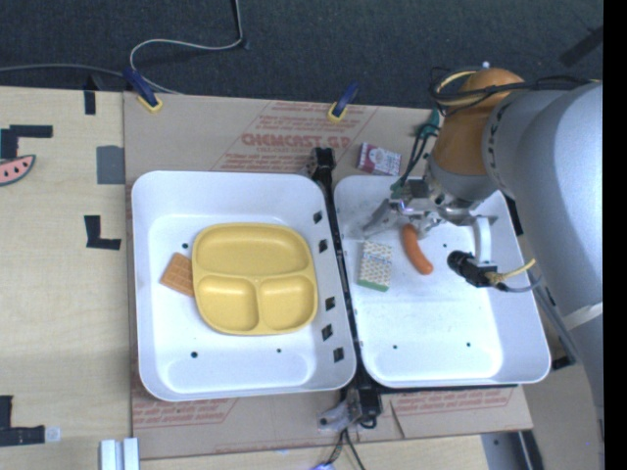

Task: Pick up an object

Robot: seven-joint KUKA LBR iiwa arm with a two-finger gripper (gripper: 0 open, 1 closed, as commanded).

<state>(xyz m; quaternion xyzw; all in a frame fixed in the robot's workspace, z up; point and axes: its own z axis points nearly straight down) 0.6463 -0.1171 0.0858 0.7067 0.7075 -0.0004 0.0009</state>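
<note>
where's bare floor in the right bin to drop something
The right bin has bare floor along its near half, below the green packet and orange carrot. The far end is crowded: both items lie there beside the claw.

Gripper [404, 213] low in right bin [460, 351], beside orange sausage [418, 250].

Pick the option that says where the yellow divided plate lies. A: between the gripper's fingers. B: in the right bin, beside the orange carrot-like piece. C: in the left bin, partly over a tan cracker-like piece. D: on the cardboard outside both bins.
C: the yellow divided plate sits in the left bin, its left edge overlapping the tan cracker-like piece.
</note>
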